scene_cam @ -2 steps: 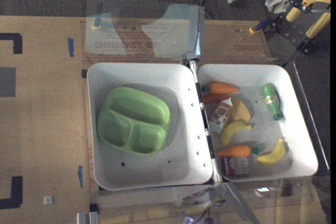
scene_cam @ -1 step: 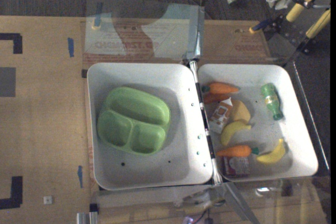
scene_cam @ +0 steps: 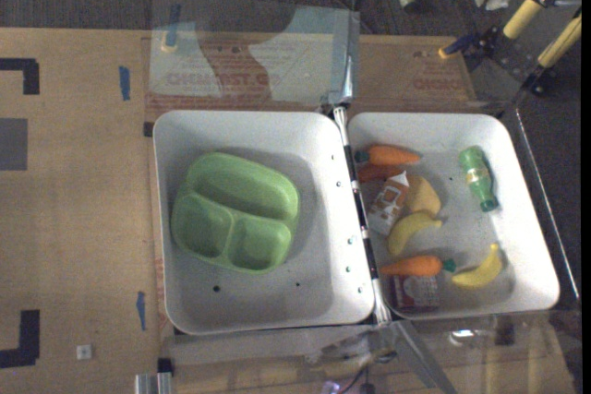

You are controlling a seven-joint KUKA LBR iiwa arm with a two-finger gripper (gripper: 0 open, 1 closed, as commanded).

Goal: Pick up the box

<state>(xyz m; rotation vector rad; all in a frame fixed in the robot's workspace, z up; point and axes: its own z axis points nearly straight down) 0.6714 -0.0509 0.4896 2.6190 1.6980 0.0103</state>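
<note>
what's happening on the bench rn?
Nothing is being handled yet. The right bin holds the clutter: a small box near its left wall, two carrots, two bananas, a green bottle and another packet at the front edge. The left bin holds a green divided tray. The box lies untouched among the food items.

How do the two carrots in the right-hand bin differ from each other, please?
The upper carrot lies near the back of the right bin, while the lower carrot lies toward its front. The upper carrot sits above the small box in the view; the lower carrot sits below it, between two bananas. A green top shows on the lower carrot's right end. Both are orange and lie roughly crosswise.
</note>
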